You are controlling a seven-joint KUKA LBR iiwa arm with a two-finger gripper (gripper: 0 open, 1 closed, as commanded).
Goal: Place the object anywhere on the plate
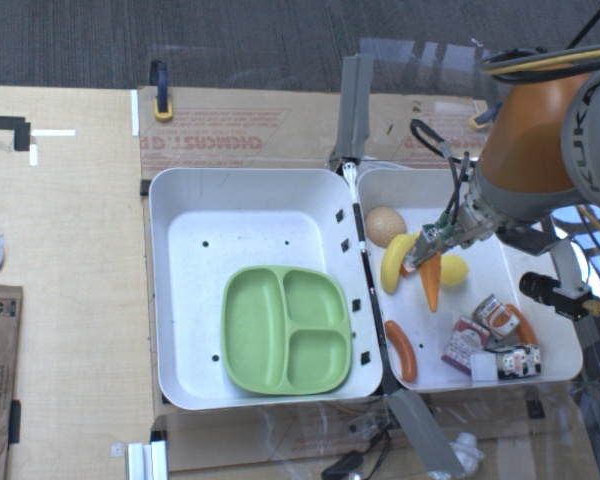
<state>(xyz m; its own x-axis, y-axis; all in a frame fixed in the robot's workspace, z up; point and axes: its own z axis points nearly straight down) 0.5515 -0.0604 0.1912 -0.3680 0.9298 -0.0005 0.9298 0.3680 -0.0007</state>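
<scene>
Plate in left bin, banana in right bin

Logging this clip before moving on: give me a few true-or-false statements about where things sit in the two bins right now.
1. The plate lies in the left bin. True.
2. The banana is on the plate. False: it lies in the right bin, beside the egg.
3. The pincer is over the right bin, by the carrot. True.
4. The sausage sits in the left bin. False: it lies in the right bin, near the divider.
5. The plate has three compartments. True.
</scene>
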